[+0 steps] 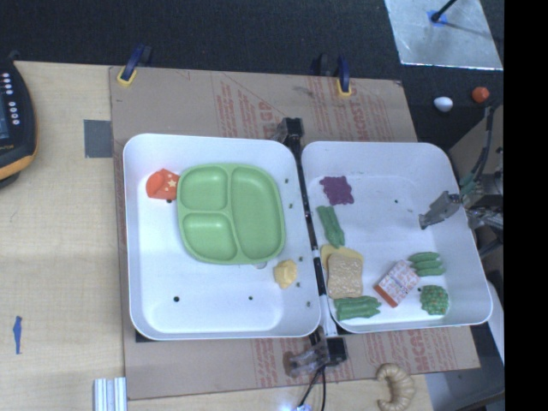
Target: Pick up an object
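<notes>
The claw [438, 210], its state impossible to tell, sits at the right bin's [390, 154] far edge, the green pea pods [425, 263] just below it, lying crosswise.

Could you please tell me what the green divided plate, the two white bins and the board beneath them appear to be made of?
Green divided plate: probably moulded plastic, matte, with an even colour and soft rounded ridges.
Left bin and right bin: likely smooth white plastic with rolled rims, though that is uncertain.
Board: looks like brown cardboard, dull, with printed red lettering, clamped at its far edge.
</notes>
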`<state>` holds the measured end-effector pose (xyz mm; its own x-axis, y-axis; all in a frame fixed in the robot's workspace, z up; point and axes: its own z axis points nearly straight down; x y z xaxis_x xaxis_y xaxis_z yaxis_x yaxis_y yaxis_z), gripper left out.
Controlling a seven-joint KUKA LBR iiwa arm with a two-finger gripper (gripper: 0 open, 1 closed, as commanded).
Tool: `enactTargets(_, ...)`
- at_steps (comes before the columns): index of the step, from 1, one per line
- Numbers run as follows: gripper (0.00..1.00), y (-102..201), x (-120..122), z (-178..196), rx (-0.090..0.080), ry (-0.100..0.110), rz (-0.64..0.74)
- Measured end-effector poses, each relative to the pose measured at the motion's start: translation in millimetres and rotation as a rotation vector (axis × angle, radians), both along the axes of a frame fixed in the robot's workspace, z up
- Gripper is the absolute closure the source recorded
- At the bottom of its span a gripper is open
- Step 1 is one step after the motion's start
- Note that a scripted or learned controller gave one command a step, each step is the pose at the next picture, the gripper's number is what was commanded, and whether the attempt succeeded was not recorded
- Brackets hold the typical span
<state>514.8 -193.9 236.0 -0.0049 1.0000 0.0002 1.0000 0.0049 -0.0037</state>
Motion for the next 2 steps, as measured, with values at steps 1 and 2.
enactTargets(1, 0.0, 106, 26, -94, 0.004, 0.006, 0.011)
enactTargets(2, 0.0, 118, 98, -41, 0.0, -0.011, 0.002)
